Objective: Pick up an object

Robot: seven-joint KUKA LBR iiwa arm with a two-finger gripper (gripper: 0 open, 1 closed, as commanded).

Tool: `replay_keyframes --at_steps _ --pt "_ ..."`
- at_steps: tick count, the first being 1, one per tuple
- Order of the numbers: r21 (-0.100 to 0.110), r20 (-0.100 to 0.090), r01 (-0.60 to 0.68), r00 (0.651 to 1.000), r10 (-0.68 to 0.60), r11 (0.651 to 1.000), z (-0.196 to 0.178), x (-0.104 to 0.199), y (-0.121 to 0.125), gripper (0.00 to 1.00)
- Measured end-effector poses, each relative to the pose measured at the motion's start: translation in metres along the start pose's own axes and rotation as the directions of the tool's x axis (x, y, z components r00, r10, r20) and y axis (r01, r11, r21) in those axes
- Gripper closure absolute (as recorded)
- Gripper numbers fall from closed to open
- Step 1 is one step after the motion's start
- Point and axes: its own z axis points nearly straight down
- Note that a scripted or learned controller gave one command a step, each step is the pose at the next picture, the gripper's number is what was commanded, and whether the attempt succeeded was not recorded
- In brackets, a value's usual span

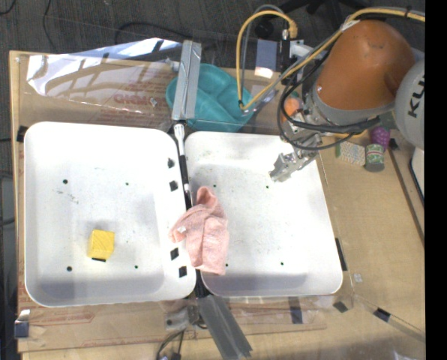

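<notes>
A pink cloth (204, 234) lies crumpled in the right bin (298, 276), draped against the divider between the bins. A small yellow block (101, 244) sits in the left bin (58, 156), near its front. My gripper (286, 166) hangs over the back part of the right bin, up and to the right of the cloth and well apart from it. Nothing shows between its fingers. The arm's orange band (362, 55) is above it at the upper right.
A teal cloth (208, 96) lies behind the bins beside a metal bracket. Small items, among them a purple one (379, 136), sit on the bench to the right. Yellow and black cables (261, 58) loop near the wrist.
</notes>
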Motion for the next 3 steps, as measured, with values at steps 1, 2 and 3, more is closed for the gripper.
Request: replay_keyframes --at_steps 1,2,3 --pt "-0.001 0.000 -0.001 1.000 0.001 1.000 0.001 0.000 0.000 0.00" --pt "-0.004 0.003 0.267 0.964 -0.267 0.964 0.105 -0.028 0.013 0.00" --pt "0.000 0.000 0.054 0.999 -0.054 0.999 0.103 -0.033 -0.039 0.00"
